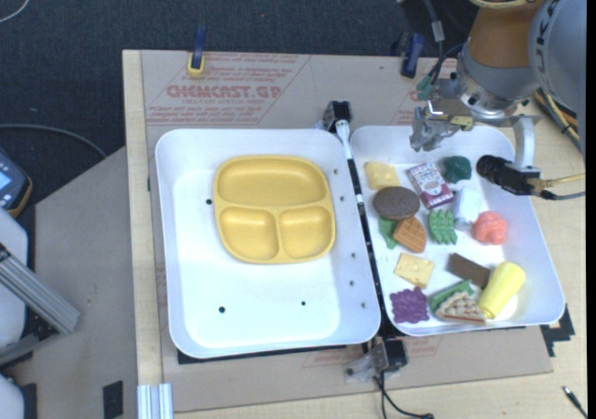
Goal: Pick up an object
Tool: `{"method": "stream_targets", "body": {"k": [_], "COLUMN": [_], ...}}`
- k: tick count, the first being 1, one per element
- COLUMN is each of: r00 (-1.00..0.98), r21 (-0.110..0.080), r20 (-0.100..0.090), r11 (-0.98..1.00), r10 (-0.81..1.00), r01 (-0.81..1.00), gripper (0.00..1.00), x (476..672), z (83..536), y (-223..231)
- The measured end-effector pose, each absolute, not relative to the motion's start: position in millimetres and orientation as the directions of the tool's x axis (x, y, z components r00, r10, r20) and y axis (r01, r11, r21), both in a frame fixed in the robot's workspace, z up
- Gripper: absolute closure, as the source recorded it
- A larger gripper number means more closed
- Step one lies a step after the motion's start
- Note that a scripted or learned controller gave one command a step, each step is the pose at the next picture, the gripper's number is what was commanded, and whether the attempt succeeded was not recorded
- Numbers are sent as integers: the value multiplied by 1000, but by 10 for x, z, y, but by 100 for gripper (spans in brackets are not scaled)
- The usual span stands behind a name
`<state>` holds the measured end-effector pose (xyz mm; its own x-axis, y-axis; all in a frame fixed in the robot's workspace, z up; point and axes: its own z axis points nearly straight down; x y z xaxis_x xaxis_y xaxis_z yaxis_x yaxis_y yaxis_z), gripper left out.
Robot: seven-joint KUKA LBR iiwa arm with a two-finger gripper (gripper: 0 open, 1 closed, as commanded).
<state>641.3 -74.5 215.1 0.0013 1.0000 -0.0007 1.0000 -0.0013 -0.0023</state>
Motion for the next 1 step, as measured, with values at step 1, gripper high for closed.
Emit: {"method": "stream_targets", "body": {"k": [1], "r00": [1], "r21": [-2], "r20": [0], "r11": [-1], "r10": [1000], "r01": [1000], "gripper": [100], "x": [6338], "z": [2239], "y": [-750]}}
